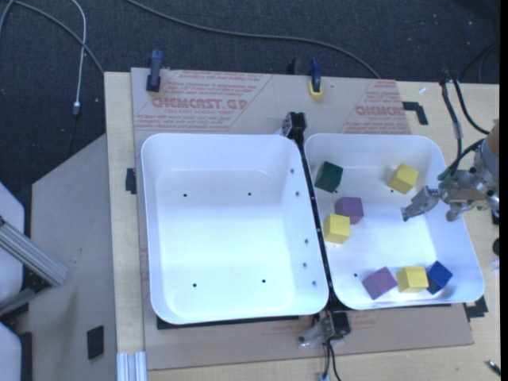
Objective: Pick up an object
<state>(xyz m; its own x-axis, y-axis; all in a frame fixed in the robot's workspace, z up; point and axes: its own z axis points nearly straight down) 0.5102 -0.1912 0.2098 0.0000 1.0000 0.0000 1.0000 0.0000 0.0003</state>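
The right bin (373, 140) holds several small cubes. A dark green cube (329, 176), a purple cube (349, 209) and a yellow cube (337, 228) lie near its left wall. Another yellow cube (403, 178) sits toward the back right. Along the front wall a purple cube (379, 282), a yellow cube (413, 278) and a blue cube (438, 276) stand in a row. My gripper (435, 209) hangs over the right side of this bin, just below and right of the back yellow cube. It is open, with nothing between its fingers.
The left bin (151, 213) stands beside the right one, their walls meeting at the middle. Both rest on a cardboard sheet (206, 94) held by a blue clamp (155, 66) and another clamp (315, 82) at the back. Cables (456, 113) run at the far right.
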